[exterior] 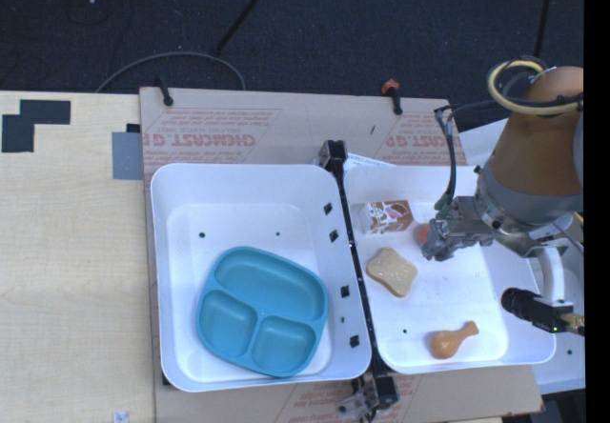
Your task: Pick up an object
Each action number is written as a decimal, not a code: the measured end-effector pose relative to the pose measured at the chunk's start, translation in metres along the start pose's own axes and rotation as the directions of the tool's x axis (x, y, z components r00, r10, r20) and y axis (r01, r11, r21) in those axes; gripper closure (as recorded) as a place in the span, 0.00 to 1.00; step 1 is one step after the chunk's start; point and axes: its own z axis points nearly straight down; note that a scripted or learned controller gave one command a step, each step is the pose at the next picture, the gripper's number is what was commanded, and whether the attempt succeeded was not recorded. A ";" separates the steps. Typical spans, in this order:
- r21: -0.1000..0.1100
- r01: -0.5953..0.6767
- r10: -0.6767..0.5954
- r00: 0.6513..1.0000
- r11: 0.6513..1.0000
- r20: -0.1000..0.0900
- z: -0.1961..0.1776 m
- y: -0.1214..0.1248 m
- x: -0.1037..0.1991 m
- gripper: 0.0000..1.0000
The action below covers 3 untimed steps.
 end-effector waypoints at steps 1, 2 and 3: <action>-0.001 0.001 -0.001 1.000 1.000 0.001 -0.002 0.005 0.061 1.00; -0.001 0.001 -0.001 1.000 1.000 0.001 -0.006 0.014 0.111 1.00; 0.002 0.000 0.000 1.000 1.000 0.002 0.006 0.012 0.157 1.00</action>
